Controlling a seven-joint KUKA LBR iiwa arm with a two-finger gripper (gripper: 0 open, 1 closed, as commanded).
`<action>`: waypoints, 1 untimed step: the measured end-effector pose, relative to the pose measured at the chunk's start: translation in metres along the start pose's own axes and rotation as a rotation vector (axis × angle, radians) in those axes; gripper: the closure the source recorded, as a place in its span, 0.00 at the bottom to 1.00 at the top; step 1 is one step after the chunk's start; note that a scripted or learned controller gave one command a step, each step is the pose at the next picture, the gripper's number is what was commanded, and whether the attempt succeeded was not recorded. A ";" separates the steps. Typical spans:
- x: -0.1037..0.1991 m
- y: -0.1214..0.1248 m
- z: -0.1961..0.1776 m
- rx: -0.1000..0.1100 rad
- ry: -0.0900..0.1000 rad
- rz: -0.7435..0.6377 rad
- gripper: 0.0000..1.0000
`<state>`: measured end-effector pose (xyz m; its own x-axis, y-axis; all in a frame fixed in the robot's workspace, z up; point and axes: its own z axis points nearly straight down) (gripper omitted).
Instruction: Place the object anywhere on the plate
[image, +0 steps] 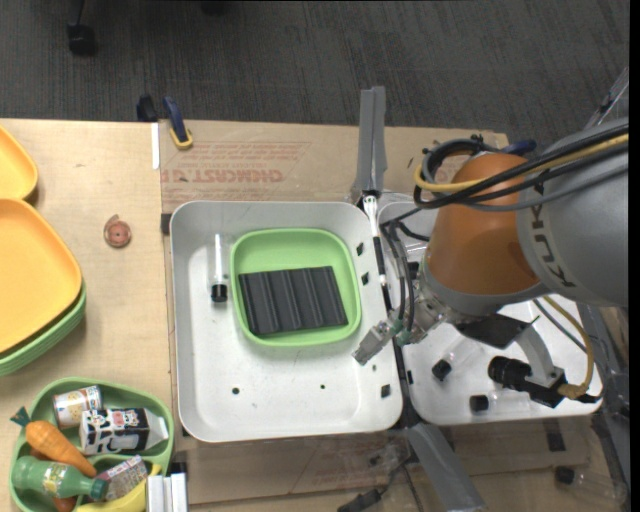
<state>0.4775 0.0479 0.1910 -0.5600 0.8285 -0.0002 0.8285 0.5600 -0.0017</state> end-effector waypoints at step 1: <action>0.011 0.008 -0.013 0.000 -0.001 0.091 0.00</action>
